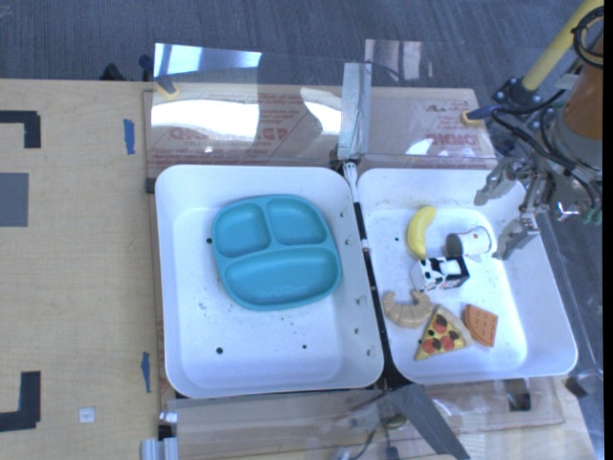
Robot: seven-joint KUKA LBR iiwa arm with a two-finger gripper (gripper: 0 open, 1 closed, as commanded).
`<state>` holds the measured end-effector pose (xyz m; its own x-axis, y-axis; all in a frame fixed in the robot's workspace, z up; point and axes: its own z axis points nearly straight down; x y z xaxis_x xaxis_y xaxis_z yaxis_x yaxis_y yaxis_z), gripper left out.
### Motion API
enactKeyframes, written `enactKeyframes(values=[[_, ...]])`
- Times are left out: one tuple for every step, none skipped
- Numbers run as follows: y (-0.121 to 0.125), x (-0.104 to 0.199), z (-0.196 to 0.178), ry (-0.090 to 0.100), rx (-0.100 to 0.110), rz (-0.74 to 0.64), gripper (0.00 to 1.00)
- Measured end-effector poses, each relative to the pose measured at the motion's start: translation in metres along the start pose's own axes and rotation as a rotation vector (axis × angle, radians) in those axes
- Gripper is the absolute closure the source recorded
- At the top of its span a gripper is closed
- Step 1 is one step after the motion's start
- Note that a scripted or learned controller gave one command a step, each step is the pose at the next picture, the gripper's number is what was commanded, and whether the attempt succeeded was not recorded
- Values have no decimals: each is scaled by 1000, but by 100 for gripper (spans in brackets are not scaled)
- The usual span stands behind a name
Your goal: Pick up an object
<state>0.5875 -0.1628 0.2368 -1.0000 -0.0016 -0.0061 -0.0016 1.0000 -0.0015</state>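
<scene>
The two-finger metal gripper (510, 211) hangs over the far right part of the right-hand shallow white bin (556, 348), its two grey fingers spread well apart and pointing down, with nothing between them. One finger sits near the bin's far rim, the other lower, just beside a small white cylinder with a dark end (467, 243); whether that finger touches the cylinder is hard to judge from this slant, though it looks just clear of it.

Outward from there, toward the divider between the bins, lies a yellow plastic banana (420, 231). Just on the near side of the cylinder is a small black-and-white toy, perhaps a cow (442, 273). Closer to the near edge lie a tan croissant-shaped toy (409, 309), a toy pizza slice with red dots (440, 333) and an orange waffle-like square (481, 324).

The left-hand white bin (182, 353) carries a teal plastic plate with three compartments (276, 251) toward its far side.

The pick appears not yet made: every object rests on a bin floor. The cylinder, being nearest, seems the likely target. Left to do are the descent, the closing and the lift.
</scene>
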Motion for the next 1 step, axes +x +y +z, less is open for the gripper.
enactKeyframes(values=[[31, 100, 89, 9, -2, 264, 0]])
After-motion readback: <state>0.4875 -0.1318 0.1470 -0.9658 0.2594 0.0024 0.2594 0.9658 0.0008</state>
